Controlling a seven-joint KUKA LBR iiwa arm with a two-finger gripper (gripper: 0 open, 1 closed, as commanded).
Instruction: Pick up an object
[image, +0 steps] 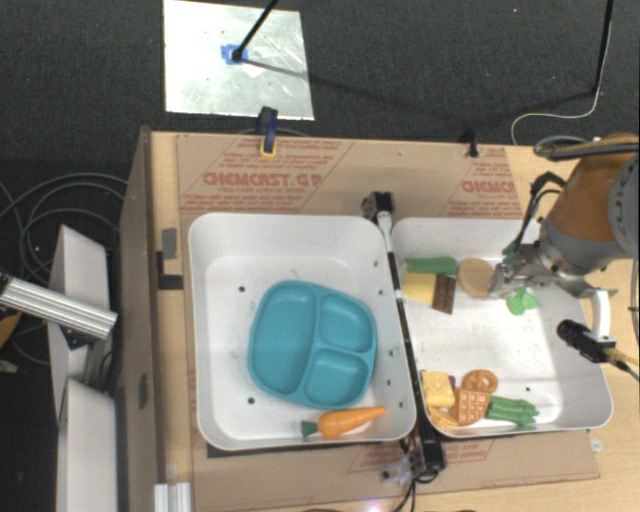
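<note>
- Bins first: the left bin (215, 240) and the right bin (600, 400) sit side by side on the bench, their inner rims meeting down the middle.
- The arm (590, 215) comes in from the right, and the gripper (512, 275) sits low over the far part of the right bin.
- I cannot tell how the gripper is set; its tip is too small and crowded to read.
- Just beneath and to the right of that tip lies a small green piece (520, 301); whether they touch I cannot tell.
- Just left of the gripper there's a tan round piece (476, 277), then a green block (431, 266) and a yellow-and-brown block (432, 291) hard by the dividing rim.
- Near left corner of the right bin is packed: a waffle (470, 407), a pretzel (480, 381), a yellow piece (436, 388) and a green bean pod (512, 409), all bunched against the near wall.
- Open white floor runs across the middle of the right bin, between the two clusters.
- Over in the left bin, a blue divided plate (310, 342) takes the centre.
- An orange carrot (345, 421) lies along the near rim, just beside the plate's near edge.
- Bare floor rings the plate on the far and left sides.
</note>
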